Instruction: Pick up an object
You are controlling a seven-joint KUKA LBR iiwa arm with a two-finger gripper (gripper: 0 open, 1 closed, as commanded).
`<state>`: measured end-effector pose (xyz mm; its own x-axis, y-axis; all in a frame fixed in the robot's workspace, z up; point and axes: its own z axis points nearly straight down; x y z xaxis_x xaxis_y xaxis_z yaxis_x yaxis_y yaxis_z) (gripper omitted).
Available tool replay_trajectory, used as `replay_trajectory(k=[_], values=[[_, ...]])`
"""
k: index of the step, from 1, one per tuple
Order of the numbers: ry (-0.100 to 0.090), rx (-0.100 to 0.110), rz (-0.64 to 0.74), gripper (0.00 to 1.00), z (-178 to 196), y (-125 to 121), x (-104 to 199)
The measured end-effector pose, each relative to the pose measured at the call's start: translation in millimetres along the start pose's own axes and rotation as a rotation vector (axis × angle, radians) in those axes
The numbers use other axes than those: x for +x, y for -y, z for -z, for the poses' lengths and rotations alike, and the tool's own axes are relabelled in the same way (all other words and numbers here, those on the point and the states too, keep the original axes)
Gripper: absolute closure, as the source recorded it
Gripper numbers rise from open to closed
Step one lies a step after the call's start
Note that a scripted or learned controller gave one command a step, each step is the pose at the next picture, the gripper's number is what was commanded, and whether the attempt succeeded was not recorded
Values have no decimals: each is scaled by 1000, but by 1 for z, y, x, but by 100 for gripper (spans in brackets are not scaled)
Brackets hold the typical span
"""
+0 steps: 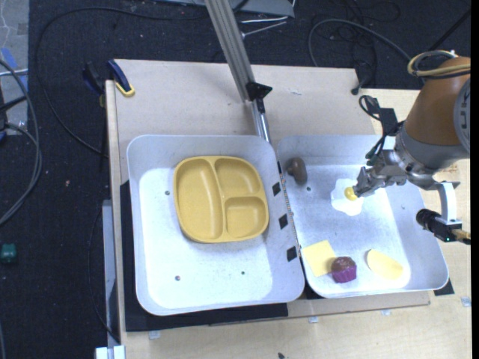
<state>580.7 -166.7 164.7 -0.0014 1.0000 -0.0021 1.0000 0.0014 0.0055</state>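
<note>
So the gripper (pixel 364 185) is down in the right bin (pixel 419 269), with its tip right over a white fried-egg toy (pixel 345 200), pretty much at the yolk. Honestly can't tell if the jaws are spread or closed, or if they're touching the egg; it's too small and dark at that spot. The egg sits around the middle of the right bin. Toward the near edge from the egg there's a yellow cheese slice (pixel 318 256), a purple piece (pixel 343 269) touching it, and a pale yellow wedge (pixel 385 263) a bit further right. A brown lump (pixel 297 170) is up by the divider between the bins, left of the egg. The left bin (pixel 150 275) has a yellow divided plate (pixel 221 198), well apart from the egg. There's bare floor around the egg, mostly toward the right wall.
</note>
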Motion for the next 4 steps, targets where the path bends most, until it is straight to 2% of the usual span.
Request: replay_trajectory(k=[1, 2, 4], values=[[0, 0, 2, 100, 56, -1, 10], [-1, 3, 1, 100, 65, -2, 10], [-4, 8, 6, 100, 65, 20, 129]])
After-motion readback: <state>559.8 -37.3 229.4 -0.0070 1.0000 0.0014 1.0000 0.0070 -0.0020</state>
